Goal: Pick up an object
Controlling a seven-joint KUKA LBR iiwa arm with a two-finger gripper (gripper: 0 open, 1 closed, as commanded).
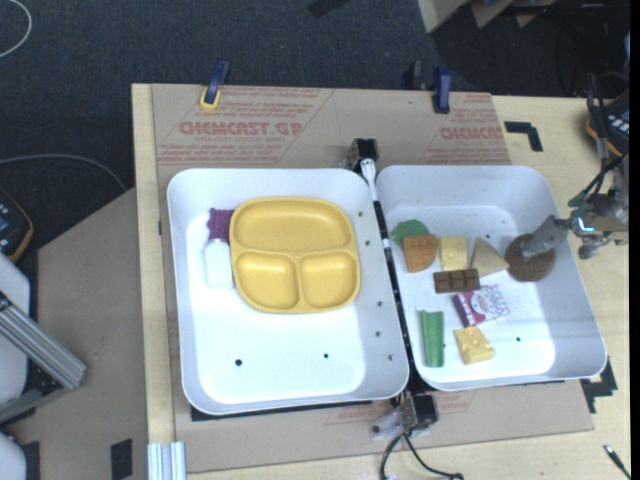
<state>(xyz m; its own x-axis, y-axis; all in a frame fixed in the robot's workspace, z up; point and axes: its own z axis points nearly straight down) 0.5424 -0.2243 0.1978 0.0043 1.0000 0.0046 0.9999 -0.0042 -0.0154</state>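
Right bin [560, 353]: green stick [432, 337] lies near-vertical.

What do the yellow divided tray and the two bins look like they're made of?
Yellow divided tray: probably moulded plastic, smooth and slightly glossy, with rounded compartment walls. Left bin and right bin: likely thin formed white plastic, with soft rounded corners and a faint sheen.
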